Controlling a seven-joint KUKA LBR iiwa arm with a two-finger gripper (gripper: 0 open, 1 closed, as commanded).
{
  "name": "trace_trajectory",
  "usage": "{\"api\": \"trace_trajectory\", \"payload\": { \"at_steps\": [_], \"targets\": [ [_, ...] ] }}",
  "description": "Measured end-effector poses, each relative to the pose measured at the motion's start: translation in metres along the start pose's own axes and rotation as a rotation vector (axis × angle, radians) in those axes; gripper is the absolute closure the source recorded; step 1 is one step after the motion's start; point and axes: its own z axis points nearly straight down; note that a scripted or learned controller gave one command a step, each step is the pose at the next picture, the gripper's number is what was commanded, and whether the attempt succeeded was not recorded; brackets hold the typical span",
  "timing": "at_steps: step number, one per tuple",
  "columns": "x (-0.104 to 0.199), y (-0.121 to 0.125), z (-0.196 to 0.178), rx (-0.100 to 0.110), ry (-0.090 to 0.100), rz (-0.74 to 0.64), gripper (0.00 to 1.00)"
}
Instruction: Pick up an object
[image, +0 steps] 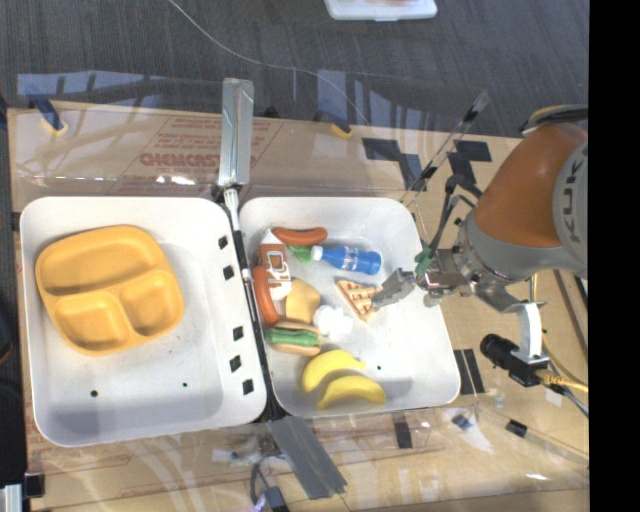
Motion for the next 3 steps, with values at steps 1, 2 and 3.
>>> {"api": "trace_trajectory", "payload": {
  "at_steps": [1, 2, 3],
  "targets": [
    [0.049, 0.029, 0.139, -0.002, 0.000, 0.192, 0.00],
    [0.048, 0.029, 0.130, 0.000, 0.000, 0.190, 1.00],
    [0.092, 0.122, -0.002, -0.012, 0.000, 0.131, 1.00]
  ]
}}
